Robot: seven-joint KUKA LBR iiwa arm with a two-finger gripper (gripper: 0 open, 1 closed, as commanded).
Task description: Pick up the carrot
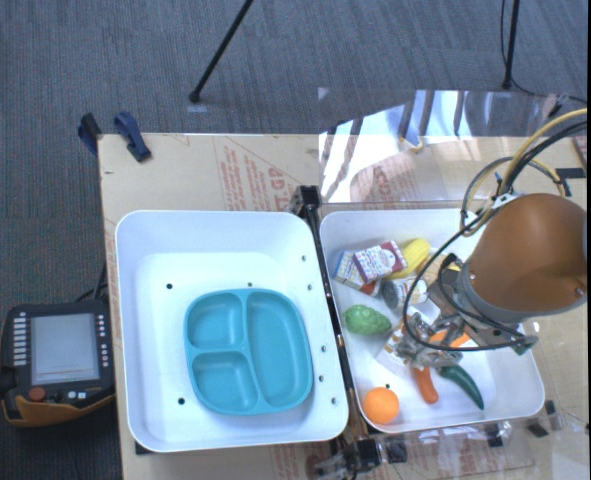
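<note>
1. Nearest the camera, in the near-left corner of the right-hand shallow white plastic bin point(530, 393), lies a round orange toy fruit point(381, 405).
2. Just right of it, on the bin floor, lies the slim orange toy carrot point(427, 385), pointing toward the near edge. Its far end runs under the gripper; whether it is touched cannot be told.
3. A dark green curved toy pepper point(466, 383) lies just right of the carrot, near the bin's near wall.
4. The two-finger metal gripper point(416, 345) hangs low over the carrot's far end. Its fingers are lost in clutter and shadow, so their spread cannot be told.
5. The grey arm with its orange band point(528, 253) covers the right part of this bin.
6. Left of the gripper sits a lumpy green toy vegetable point(366, 319).
7. Farther back lie a small red-and-white printed carton point(371, 263) and a yellow toy fruit point(415, 252) beside it.
8. The left-hand white bin point(150, 258) holds a light blue three-compartment plastic plate point(248, 350).
9. A black handheld control pendant with a grey screen point(58, 352) rests left of the bench.
</note>
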